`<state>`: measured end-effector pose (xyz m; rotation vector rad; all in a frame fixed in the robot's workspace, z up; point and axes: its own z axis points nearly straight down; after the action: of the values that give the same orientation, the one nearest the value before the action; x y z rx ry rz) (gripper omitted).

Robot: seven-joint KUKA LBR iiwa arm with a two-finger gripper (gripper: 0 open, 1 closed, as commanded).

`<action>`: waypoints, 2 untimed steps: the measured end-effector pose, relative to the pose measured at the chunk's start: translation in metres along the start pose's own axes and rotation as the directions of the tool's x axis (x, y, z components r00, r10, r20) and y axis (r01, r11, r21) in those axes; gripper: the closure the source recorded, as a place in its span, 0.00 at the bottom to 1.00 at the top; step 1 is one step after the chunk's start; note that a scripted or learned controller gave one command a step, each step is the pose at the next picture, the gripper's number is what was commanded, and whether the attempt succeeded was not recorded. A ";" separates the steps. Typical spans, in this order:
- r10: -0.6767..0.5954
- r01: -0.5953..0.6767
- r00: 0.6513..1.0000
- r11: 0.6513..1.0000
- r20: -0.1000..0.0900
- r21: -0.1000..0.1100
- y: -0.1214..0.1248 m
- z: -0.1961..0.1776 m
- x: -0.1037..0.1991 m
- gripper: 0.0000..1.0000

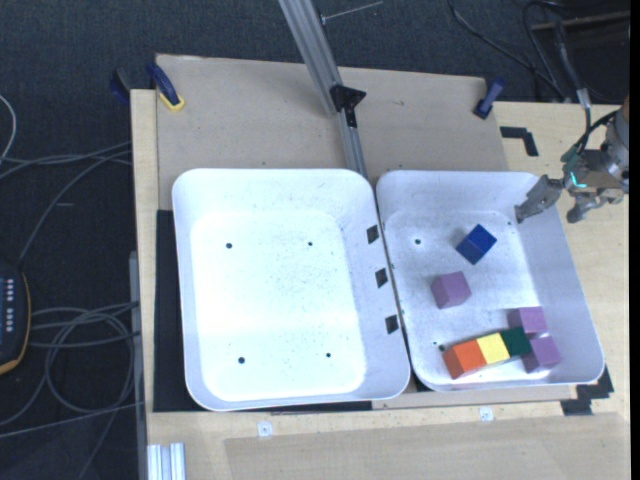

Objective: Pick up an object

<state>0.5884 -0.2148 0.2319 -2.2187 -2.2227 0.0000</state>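
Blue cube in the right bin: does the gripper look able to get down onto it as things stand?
Probably yes: the blue cube stands alone, apart from the purple cube, and the gripper is near the bin's right rim.

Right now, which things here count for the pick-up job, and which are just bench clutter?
Job things:
- gripper, at the right bin's far right rim
- blue cube
- purple cube
- multicoloured block
- two purple blocks
- right bin, holding them all

Lying about:
- left bin
- blue clamps
- metal pole
- floor cables
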 end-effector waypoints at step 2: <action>0.000 0.000 1.000 1.000 -0.001 0.004 0.008 0.046 0.002 0.00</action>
<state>0.5961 -0.2130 0.1860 -2.2158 -2.2207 0.0035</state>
